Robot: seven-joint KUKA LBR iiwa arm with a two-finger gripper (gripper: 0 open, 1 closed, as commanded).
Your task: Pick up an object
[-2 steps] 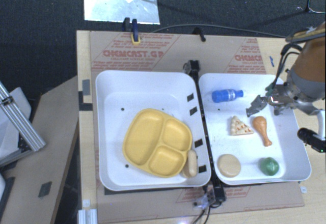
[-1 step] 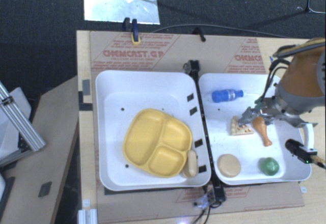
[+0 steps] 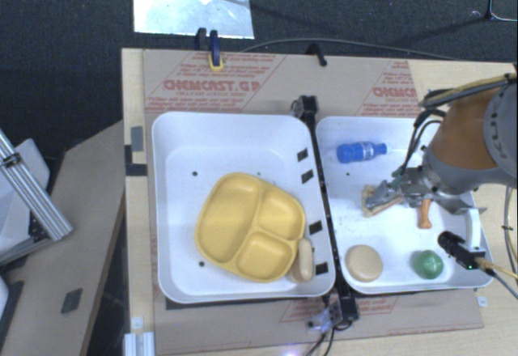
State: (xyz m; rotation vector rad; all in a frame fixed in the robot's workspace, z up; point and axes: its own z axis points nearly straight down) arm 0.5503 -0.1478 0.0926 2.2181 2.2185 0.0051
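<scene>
My gripper (image 3: 372,200) hangs low in the right bin (image 3: 401,126), near its middle, pointing left. Its two fingertips stand a little apart, open, with nothing between them. A blue bottle (image 3: 360,152) lies on its side behind the gripper, near the bin's back wall. A small orange piece (image 3: 424,214) lies just right of the gripper, under the wrist. A round tan object (image 3: 364,263) rests at the bin's front left, and a green ball (image 3: 427,264) at the front right.
The left bin (image 3: 186,132) holds a yellow divided plate (image 3: 251,226), with a beige oblong object (image 3: 303,259) against its front right rim. A black divider (image 3: 320,201) separates the bins. The arm's grey and orange body (image 3: 473,140) overhangs the right bin's far side.
</scene>
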